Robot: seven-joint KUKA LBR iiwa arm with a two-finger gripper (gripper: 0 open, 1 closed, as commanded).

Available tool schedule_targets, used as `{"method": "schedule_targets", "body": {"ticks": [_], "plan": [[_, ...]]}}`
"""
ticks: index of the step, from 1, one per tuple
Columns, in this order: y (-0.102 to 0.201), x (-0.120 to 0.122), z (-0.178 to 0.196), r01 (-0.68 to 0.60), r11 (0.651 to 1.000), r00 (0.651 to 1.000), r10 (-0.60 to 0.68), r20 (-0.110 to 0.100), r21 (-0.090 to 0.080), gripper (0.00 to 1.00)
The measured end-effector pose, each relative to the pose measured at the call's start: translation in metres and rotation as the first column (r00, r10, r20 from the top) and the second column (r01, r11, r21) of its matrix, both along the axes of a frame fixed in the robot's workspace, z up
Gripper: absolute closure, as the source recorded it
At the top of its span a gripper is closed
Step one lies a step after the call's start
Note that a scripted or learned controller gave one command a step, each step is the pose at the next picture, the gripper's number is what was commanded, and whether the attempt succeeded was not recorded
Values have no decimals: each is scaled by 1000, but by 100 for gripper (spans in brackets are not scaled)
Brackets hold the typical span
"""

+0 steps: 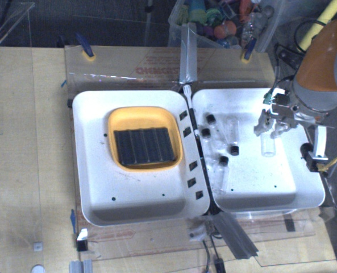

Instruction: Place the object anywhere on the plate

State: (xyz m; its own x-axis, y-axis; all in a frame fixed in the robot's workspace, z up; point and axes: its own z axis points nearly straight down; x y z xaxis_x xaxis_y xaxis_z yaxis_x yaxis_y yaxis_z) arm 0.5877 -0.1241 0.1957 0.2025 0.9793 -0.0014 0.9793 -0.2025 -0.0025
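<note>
Fingers (269, 125) of your gripper (270, 131) hover spread, a clear plastic piece (267, 147) just below them; yellow plate (144, 137) well left.

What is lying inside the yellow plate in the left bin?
A dark ribbed rectangular slab lies flat in the shallow yellow plate, covering most of its floor. Only the plate's rim and a strip near its far side show; whatever lies under the slab is hidden.
</note>
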Motion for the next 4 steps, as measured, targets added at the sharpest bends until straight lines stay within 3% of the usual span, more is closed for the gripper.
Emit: {"method": "schedule_targets", "body": {"ticks": [1,2,3,4], "plan": [[0,0,0,0,1000,1000,0,0,0,0],[-48,26,10,-16,1000,1000,16,3,-1,0],[-82,68,109,-221,975,975,221,5,-2,0],[-98,79,86,-499,867,867,499,3,0,0]]}}
